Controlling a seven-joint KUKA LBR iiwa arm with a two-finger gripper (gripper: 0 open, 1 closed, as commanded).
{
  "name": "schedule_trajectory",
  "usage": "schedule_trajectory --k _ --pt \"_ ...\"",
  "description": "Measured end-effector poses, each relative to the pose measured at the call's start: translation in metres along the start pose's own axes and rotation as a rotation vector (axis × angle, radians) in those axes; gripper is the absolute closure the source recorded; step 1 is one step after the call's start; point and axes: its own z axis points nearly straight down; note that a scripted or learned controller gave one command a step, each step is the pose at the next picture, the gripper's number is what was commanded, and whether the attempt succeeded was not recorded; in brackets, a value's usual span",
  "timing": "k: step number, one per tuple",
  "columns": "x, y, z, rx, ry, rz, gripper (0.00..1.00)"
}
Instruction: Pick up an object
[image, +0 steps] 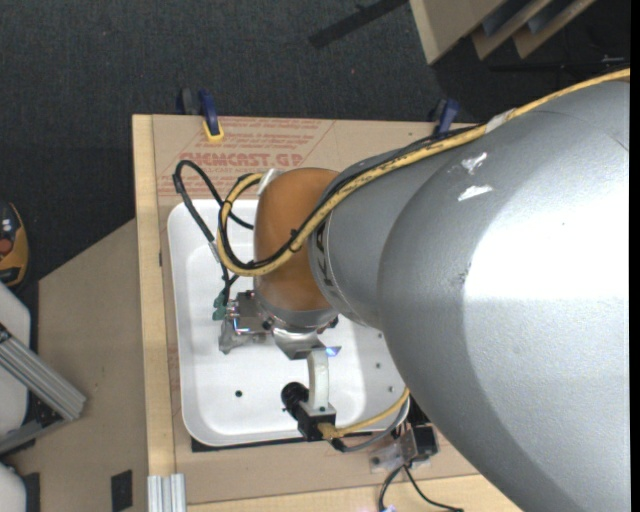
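Observation:
My gripper (236, 330) is low inside the left white bin (192, 262), hanging under the orange wrist band (290, 245). A small green object (218, 304) sits right at the gripper's left side, partly hidden by it; I cannot tell whether it is held. A small blue patch (331, 350) peeks out beneath the wrist on the right. The big grey arm (500, 280) covers whatever lies in the right part of the view.
The bin rests on a wooden board (150, 300) with red lettering at the back. Two blue and yellow clamps (208, 114) (445, 110) grip the board's far edge. Black cables (200, 190) loop over the bin's back left corner.

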Motion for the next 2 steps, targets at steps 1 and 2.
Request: schedule_trajectory --k 1,2 --pt "-0.027 -0.019 0.029 -0.009 0.0 0.008 0.0" --pt "-0.025 -0.017 0.017 -0.016 0.003 0.009 1.0"
